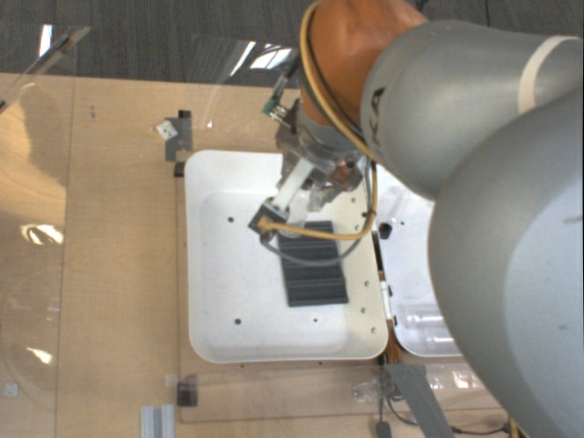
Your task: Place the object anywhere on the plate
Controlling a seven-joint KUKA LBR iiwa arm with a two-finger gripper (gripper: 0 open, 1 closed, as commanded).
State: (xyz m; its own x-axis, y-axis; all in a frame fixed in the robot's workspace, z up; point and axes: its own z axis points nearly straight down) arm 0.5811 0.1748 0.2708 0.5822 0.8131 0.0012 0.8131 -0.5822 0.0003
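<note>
Two shallow white bins sit side by side on a pale wooden tabletop (91, 272). The left bin (224, 318) has small dark holes dotting its floor; the right bin (420, 331) touches it along a shared edge. A small black bracket (179, 135) stands at the left bin's far corner, another (187, 392) near its front corner. Dark carpet (164, 7) lies beyond.

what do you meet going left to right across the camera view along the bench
bare wooden bench → small black bracket → left white bin → dark ribbed plate inside it → right white bin → grey arm
</note>
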